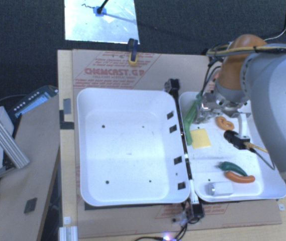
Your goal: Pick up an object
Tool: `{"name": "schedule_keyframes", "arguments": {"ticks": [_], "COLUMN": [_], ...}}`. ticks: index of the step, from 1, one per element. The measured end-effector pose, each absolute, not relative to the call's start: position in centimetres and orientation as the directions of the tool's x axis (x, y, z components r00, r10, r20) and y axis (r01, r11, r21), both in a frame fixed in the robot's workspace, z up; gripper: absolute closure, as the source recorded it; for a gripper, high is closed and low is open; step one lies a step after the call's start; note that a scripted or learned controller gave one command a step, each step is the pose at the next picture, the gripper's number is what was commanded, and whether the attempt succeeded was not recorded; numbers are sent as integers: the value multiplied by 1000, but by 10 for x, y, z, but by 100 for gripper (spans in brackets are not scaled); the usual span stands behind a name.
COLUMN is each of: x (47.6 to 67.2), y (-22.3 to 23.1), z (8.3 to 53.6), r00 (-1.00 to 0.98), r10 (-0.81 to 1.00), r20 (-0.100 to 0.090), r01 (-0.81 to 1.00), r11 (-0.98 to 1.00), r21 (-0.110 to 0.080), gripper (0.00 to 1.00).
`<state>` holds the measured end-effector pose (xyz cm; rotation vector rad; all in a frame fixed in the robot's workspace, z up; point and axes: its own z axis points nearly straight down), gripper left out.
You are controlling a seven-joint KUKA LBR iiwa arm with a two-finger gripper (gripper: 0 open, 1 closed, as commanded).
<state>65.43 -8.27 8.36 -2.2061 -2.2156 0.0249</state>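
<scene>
Grey arm (276,114) bulks over right shallow white bin (278,191). Gripper (209,113) at bin's far-left part; opening hidden, cannot tell. Long green strip (190,116) touches gripper's left, running near-far. Yellow square (200,138) just nearer.

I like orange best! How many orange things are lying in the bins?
2. A small orange pretzel-shaped piece lies in the right bin beside the gripper; a long orange carrot-like piece lies nearer the front. The arm may hide more.
</scene>
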Motion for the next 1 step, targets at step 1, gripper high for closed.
{"name": "schedule_keyframes", "arguments": {"ticks": [1], "x": [661], "y": [22], "z": [191], "r00": [-13], "r10": [1000], "r20": [3], "r01": [1000], "r11": [13], "r21": [10], "gripper": [100]}}
